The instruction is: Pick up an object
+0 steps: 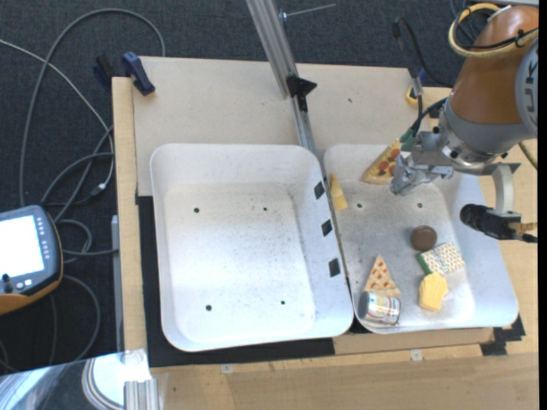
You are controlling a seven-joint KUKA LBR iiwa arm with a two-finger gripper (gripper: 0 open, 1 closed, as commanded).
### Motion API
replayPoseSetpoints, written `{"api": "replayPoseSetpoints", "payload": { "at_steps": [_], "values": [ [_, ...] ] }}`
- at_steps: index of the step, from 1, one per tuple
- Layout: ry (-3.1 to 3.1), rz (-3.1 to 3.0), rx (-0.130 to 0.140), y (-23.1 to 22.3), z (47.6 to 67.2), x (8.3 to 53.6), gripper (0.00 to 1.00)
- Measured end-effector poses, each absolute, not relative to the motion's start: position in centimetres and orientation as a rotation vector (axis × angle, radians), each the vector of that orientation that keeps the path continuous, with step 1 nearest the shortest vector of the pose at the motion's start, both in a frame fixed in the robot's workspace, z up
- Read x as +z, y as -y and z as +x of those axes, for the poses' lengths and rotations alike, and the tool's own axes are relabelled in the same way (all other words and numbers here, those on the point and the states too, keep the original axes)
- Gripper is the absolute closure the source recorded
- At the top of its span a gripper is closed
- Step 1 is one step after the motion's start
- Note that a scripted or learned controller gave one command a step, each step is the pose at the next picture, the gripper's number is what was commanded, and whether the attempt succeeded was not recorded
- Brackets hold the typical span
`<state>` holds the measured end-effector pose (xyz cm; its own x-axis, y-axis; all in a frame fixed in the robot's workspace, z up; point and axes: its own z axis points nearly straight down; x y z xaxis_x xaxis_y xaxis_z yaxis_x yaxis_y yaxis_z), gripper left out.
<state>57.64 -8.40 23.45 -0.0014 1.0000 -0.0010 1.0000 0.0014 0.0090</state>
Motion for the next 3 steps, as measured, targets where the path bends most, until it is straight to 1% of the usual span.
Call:
{"api": "replayPoseSetpoints", "payload": {
  "at_steps": [1,3],
  "values": [
    [-2.219,2.216,0.007,8.4,57.8,28.0,1.00],
    [-2.227,2.214,0.005,-1.3,60.2,28.1,1.00]
  ]
}}
